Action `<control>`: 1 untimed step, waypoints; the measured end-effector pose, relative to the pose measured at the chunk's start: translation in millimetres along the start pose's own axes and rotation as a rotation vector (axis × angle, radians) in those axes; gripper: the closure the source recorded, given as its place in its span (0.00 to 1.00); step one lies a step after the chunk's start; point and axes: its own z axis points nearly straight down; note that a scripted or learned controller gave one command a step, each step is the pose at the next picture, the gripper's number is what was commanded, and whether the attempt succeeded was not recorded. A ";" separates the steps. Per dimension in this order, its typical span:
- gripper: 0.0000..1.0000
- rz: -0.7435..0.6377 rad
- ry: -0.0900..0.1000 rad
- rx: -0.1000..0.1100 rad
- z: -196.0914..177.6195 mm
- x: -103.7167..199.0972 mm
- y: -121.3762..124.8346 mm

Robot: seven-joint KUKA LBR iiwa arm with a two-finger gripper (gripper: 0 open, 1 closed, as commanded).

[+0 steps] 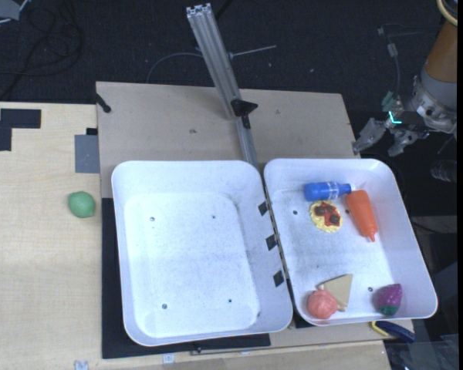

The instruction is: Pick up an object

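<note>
In the right bin (405, 206) lie a blue bottle (326, 190), a small yellow pizza-like disc (326, 216), an orange carrot (363, 213), a tan wedge (338, 287), a pink-red ball (322, 304) and a purple fruit (388, 298). My gripper (386, 139) hangs off the bin's far right corner, above the bench edge and apart from every object. Its fingers spread apart with nothing between them.
The left bin (131, 206) sits beside the right one. A green ball (82, 204) rests on the bench left of it. A metal rail (220, 60) slants up from between the bins. A blue-yellow tool (393, 330) lies under the right bin's near corner.
</note>
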 end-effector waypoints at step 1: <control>0.00 0.000 0.000 0.000 0.1 0.0 0.0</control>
